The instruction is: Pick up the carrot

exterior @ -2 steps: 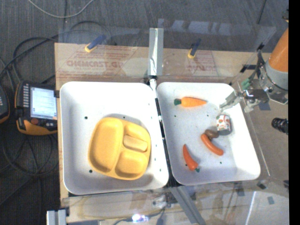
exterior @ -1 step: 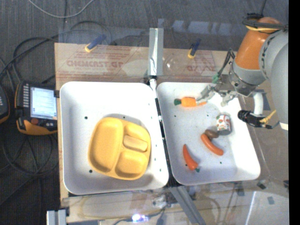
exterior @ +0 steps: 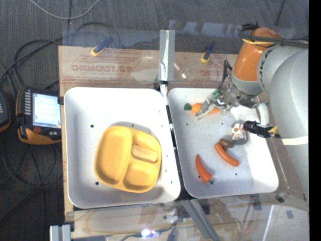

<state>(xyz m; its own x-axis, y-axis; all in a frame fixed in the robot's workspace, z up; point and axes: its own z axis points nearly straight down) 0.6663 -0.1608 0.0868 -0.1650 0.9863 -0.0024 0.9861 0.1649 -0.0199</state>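
Note:
The carrot [exterior: 196, 106], small and orange with a green top pointing left, lies near the back left of the right bin [exterior: 261, 182]. My gripper [exterior: 208, 107] is down on it, over its right half, and orange shows on both sides of the gripper. The carrot still looks to be resting on the bin floor. The grey arm with its orange band [exterior: 249, 59] reaches in from the back right.
Also in the right bin are a red-orange pepper with a green tip [exterior: 203, 169], an orange sausage [exterior: 227, 154] and a small can [exterior: 238, 131]. The left bin [exterior: 80, 104] holds a yellow divided tray [exterior: 129, 158]. A divider rail [exterior: 170, 124] separates the bins.

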